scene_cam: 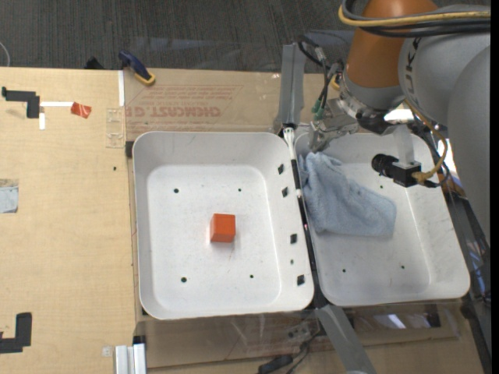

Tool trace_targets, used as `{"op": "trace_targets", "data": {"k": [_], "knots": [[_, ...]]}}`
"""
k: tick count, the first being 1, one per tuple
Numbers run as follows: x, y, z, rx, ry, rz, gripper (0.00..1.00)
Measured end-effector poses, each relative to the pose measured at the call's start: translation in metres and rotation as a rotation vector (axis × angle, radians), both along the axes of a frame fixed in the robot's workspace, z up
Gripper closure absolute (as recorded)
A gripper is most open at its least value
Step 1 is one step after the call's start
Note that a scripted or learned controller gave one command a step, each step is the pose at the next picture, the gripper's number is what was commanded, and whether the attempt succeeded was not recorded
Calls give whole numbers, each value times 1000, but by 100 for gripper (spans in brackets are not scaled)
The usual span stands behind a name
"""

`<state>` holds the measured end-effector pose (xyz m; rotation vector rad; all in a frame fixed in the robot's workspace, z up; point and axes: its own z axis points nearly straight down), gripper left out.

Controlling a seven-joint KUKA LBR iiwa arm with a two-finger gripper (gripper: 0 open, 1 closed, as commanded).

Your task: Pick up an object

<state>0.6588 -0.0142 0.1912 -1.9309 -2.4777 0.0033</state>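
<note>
We're looking at a robotics lab: a grey industrial arm (437, 61) is reaching over two white bins (148, 209) sitting on a plywood surface (62, 209), cables trailing, carpet floor beyond.
</note>
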Motion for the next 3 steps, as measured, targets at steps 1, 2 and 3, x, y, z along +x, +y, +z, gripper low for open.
{"op": "trace_targets", "data": {"k": [1, 2, 3], "knots": [[-3, 37, 14, 0, -2, -45, 100], [0, 59, 0, -1, 0, -208, 100], [-12, -28, -1, -2, 2, -568, 100]]}}
